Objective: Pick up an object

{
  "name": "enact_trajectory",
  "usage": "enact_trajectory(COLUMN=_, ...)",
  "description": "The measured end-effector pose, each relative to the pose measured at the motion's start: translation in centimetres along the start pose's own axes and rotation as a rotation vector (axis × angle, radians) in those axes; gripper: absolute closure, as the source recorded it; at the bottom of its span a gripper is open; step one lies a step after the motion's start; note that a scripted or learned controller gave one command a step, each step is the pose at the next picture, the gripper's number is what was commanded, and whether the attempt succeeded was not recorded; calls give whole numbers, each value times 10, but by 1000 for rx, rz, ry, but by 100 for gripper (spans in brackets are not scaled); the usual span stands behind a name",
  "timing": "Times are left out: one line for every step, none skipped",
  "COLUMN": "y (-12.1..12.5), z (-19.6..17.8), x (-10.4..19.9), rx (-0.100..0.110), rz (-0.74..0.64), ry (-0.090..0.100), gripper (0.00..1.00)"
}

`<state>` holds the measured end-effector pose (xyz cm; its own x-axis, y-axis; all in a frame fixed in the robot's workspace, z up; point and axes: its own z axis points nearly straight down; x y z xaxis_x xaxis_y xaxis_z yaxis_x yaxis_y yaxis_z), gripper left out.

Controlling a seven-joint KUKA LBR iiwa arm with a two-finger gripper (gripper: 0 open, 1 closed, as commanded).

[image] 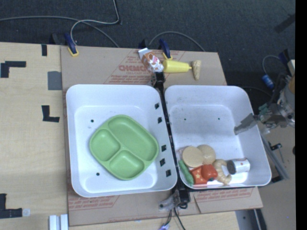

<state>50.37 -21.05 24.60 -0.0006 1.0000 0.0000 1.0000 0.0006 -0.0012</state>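
On the left of the wooden desk [29,143] sits the left shallow white plastic bin [76,128], and in it lies a light green plastic plate with three compartments [123,146], flat and turned at a slant, near the bin's middle. A row of small black clips runs down the seam between the two bins. Behind that seam, on the brown cardboard sheet [120,71], lie a small printed packet [149,60] and a yellow toy with a tan end [180,66] (both outside the bins). The right shallow white plastic bin [211,109] holds a cluster in its near corner: two tan round discs [197,155] side by side, a red lumpy toy [207,173] just in front of them with a green strip at its left, a tan knobbly piece [221,171], and a white cylinder with a dark end [238,166] furthest right. The gripper [247,122] hangs at the right bin's right wall, well apart from the cluster; a grey finger points into the bin, and I cannot tell how wide it stands. Nothing sits in it.
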Motion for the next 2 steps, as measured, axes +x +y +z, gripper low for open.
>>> enact_trajectory(y=-13, z=106, x=56, rx=2, rz=-1, ry=1, gripper=0)
enact_trajectory(y=32, z=79, x=-14, rx=-1, rz=1, ry=-1, gripper=0)
